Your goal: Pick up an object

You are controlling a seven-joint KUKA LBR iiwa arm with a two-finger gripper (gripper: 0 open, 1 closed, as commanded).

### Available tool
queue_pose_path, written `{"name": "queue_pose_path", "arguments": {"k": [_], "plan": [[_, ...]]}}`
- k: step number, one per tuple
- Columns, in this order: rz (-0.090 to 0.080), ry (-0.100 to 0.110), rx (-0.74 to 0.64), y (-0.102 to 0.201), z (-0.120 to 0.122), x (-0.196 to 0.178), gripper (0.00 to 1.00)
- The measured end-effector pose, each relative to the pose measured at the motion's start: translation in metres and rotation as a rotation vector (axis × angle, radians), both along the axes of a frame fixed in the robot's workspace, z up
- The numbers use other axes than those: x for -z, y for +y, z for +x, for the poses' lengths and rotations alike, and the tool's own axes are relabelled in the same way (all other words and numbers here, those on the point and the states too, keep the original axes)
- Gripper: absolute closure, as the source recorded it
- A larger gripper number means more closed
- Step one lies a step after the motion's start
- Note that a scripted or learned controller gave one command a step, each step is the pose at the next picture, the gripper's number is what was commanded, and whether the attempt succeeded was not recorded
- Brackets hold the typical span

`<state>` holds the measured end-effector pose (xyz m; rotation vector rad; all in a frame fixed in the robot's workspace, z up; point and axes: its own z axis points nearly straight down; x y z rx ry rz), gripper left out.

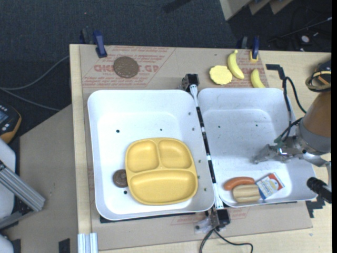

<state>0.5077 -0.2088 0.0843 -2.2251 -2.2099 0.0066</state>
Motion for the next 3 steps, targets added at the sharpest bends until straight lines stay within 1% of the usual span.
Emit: {"name": "queue_pose_path", "arguments": {"k": [1,2,3], "plan": [[-0.001,-0.021,-0.018,0.06,0.165,-0.002,0.0],[0.021,0.0,-0.007,-0.006,0.16,-0.002,0.0],[0.003,0.002,-0.005,0.016,0.062,0.0,0.0]]}}
